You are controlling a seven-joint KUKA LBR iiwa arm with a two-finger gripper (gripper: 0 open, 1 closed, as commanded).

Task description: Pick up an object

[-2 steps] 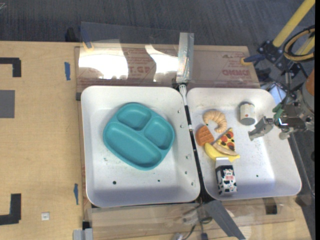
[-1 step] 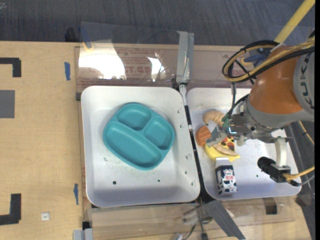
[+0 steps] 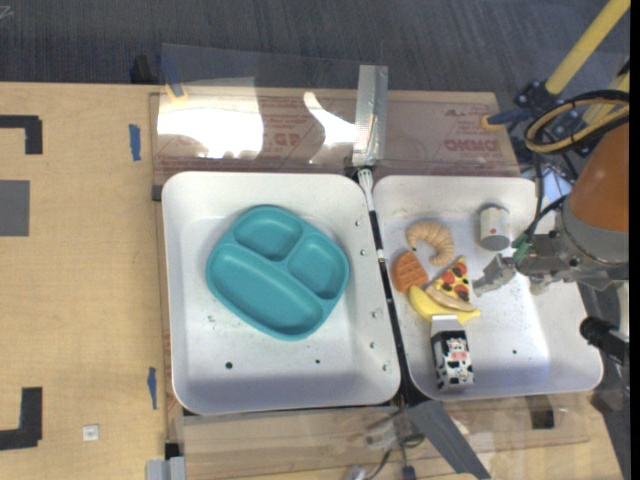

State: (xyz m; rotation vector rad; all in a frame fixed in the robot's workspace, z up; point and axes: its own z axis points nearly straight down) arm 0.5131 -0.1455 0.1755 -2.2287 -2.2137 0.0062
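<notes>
The right bin holds a cluster of toy food. A tan croissant lies at the back, with an orange piece just in front of it. A pizza slice rests on a yellow banana. A black-and-white cow-print carton lies near the front. A grey cylinder stands at the back right. My gripper hangs low over the bin, just right of the pizza slice and in front of the cylinder. Nothing shows as held in it.
The left bin carries a teal divided plate. A ridge separates the two bins. Yellow and black cables hang at the back right, behind the arm's orange band. Bare floor lies at the right bin's front right.
</notes>
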